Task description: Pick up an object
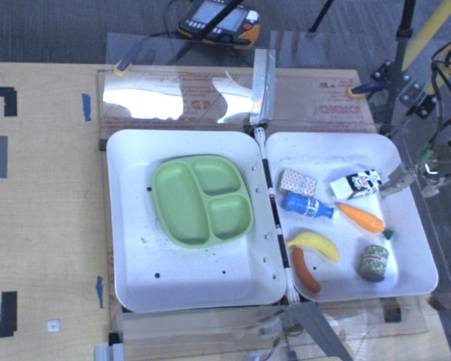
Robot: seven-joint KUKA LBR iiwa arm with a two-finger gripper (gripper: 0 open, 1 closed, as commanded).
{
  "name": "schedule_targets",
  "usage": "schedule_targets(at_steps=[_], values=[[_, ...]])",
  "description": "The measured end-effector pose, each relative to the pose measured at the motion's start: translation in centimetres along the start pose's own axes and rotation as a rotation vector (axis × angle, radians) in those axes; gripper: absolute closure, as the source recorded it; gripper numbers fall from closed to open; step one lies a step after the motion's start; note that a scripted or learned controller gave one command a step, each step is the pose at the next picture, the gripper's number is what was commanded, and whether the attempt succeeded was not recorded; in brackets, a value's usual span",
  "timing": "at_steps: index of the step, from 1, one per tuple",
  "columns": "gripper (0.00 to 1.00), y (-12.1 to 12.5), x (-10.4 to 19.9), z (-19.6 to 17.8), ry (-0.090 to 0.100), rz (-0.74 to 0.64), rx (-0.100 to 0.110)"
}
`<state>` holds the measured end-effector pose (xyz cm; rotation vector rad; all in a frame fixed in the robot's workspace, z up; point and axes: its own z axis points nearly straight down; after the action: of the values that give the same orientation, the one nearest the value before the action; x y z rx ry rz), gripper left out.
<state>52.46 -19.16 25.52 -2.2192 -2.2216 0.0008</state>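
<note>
Reaching in from the right, the tool [397,182] is hovering at the right rim of the right-hand shallow white bin [419,256], its grey metal tip lying just beside the small black-and-white carton [358,184]; how wide the tool is standing cannot be told, since that part is blurred and faint. Only the end of the arm is showing, stretching low and at a slant across the bin's upper right corner, pointing leftward toward the carton. Nothing is sitting in the tool. The things to pick are all lying in the right bin: the carton is resting in the upper middle, a small pale checkered box [298,182] is sitting to its left, and a blue plastic bottle with a white cap [308,205] is lying on its side just below the box. An orange toy carrot [361,216] is lying below the carton, slanting down to the right. A yellow toy banana [314,245] is curving just above a red-brown toy sausage [307,271] near the bin's lower left, and a short grey-green can [373,262] is standing near the lower right. The left-hand white bin [120,224] is holding a light green three-compartment plate [203,199]. Both bins are resting side by side on the pale wooden desk [45,201].
</note>
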Motion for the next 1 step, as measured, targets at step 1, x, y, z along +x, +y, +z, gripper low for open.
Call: schedule_targets(at_steps=[1], values=[[0.0,0.44,1.46,-3.05,-0.002,0.002,-0.004]])
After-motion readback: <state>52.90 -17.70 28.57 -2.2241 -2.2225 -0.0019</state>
